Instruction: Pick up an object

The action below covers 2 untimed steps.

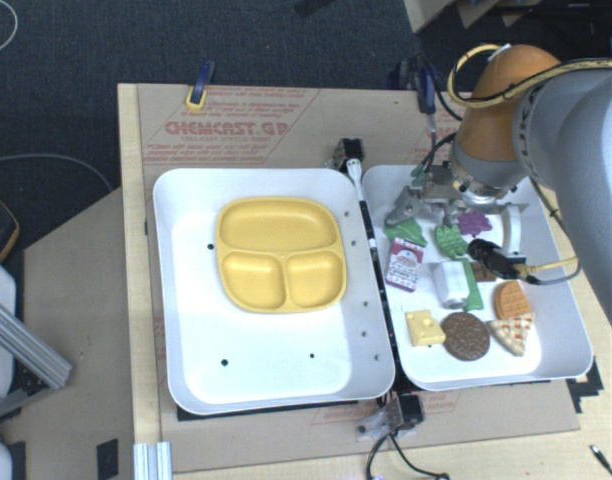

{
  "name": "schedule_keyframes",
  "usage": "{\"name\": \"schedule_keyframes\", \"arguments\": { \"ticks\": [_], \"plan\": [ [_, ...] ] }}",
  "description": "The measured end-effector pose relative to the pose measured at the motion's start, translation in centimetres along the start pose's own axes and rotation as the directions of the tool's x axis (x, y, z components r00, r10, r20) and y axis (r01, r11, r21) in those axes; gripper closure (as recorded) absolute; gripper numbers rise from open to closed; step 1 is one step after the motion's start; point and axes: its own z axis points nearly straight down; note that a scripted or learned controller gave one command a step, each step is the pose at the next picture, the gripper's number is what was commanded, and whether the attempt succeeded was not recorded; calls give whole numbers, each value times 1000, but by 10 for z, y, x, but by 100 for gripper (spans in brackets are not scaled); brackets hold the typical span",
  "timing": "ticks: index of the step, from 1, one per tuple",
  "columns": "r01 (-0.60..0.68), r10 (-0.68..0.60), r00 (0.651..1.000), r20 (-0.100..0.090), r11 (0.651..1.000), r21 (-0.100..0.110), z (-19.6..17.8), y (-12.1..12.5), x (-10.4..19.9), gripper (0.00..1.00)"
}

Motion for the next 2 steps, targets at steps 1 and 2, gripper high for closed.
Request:
{"name": "schedule_keyframes", "arguments": {
  "ticks": [1, 2],
  "plan": [
    [0, 0, 1000, 1, 1000, -6, -13, 2, 0, 100],
    [1, -1, 1000, 3, 1000, -12, -69, 13, -3, 100]
  ]
}}
